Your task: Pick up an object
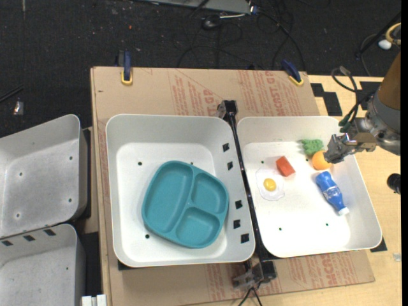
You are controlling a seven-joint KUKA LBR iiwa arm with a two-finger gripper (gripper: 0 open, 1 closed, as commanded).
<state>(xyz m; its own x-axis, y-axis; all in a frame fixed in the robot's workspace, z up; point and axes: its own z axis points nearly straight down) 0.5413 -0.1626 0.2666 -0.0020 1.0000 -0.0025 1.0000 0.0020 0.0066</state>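
Observation:
The right bin (306, 241) holds a small orange-red block (285, 166), a toy fried egg (269, 185), a green leafy toy (312, 146), an orange ball (319, 160) and a blue bottle (330, 191) lying on its side. My gripper (336, 150) comes in from the right edge and hangs just right of the orange ball, over the bin's far right part. Its dark fingers sit close beside the ball and the green toy. Nothing is visibly lifted.
A teal divided plate (185, 203) lies in the left bin (127, 139). Both bins rest on a cardboard sheet (191, 88) with clamps at the back. Grey trays (38, 171) stand off to the left. Cables run across the dark floor behind.

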